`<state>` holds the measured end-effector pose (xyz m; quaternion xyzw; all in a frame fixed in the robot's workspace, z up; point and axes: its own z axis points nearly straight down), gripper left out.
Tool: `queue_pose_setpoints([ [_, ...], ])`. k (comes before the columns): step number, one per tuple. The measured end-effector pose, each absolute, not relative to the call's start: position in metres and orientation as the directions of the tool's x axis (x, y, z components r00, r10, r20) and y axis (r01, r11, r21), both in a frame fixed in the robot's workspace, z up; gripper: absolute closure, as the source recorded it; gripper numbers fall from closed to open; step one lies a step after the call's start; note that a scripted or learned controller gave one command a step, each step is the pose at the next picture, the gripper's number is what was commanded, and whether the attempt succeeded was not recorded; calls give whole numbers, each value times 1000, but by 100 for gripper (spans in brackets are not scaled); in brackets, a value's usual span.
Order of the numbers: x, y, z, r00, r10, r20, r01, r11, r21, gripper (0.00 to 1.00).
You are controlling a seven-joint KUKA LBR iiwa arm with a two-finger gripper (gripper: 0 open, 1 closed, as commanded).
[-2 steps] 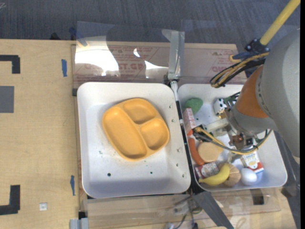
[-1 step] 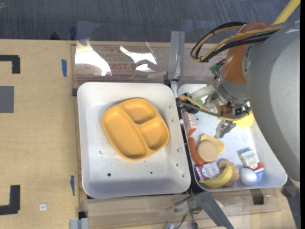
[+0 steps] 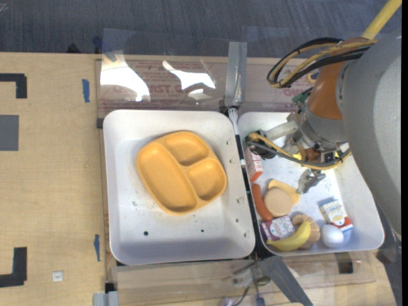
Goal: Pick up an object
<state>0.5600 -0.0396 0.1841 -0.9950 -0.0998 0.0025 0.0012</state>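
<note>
- Tabletop: a pale wooden surface carrying black corner marks and short blue tape strips on its left part.
- Left bin: a shallow white bin holding a yellow divided plate, which lies flat near the bin's middle, its three compartments facing up.
- Right bin: a shallow white bin, edge to edge with the left one. Along its left wall lie a red-and-white packet and a carrot.
- Nearer the front of that bin: a tan round bun, a banana just below it, a white egg to the banana's right, and a small carton above the egg.
- Claw: poised over the right bin, just right of the bun; whether it is spread or closed cannot be told, and nothing can be seen in its grip.
- Arm: grey with an orange band, reaching in from the right and angled down into the right bin, cables looping above its wrist.
</note>
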Motion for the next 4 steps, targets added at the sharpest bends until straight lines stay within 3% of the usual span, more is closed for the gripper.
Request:
queue_pose_setpoints([
  [1, 498, -54, 184, 979, 205, -4, 205, -979, -3, 0],
  [2, 498, -53, 184, 979, 206, -4, 206, -979, -3, 0],
  [3, 543, -40, 184, 980, 201, -2, 201, -980, -2, 0],
  [4, 612, -16, 184, 980, 200, 0, 200, -980, -1, 0],
])
